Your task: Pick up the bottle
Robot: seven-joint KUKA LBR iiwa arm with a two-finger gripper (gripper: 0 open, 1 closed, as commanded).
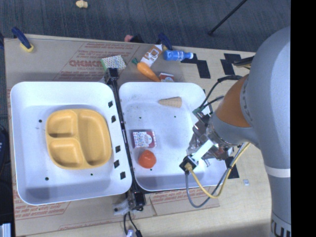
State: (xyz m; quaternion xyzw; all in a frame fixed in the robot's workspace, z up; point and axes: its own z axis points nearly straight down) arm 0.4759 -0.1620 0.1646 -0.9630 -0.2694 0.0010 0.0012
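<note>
While the gripper (201, 149) hangs low over the right side of the right bin (163, 182), this reads as the approach step and no more: nothing is lifted yet. Open or closed? The wrist hides that from above, so it cannot be told, and nothing shows in its grasp.

Nearest to it on the bin floor are a pale cone (170, 101) up by the far wall, a red packet (143, 138) nearer the middle, and a red-orange ball (146, 159) just below that packet. None of those is the target.

The bottle (177, 56), blue with a pale cap, lies on its side out on the brown board (74, 58) beyond the right bin's far rim, well apart from the gripper. Near it sit a white-and-orange pack (152, 55) and an orange carrot-like piece (147, 71).

So the next move, by the look of it, calls for the arm to rise clear of the bin wall, carry over the far rim and line up across the bottle's narrow body before coming down. Round and lying flat, the bottle may well roll under a poor closing.

Off to the left, the yellow divided plate (79, 137) sits in the other bin (22, 132) and plays no part
</note>
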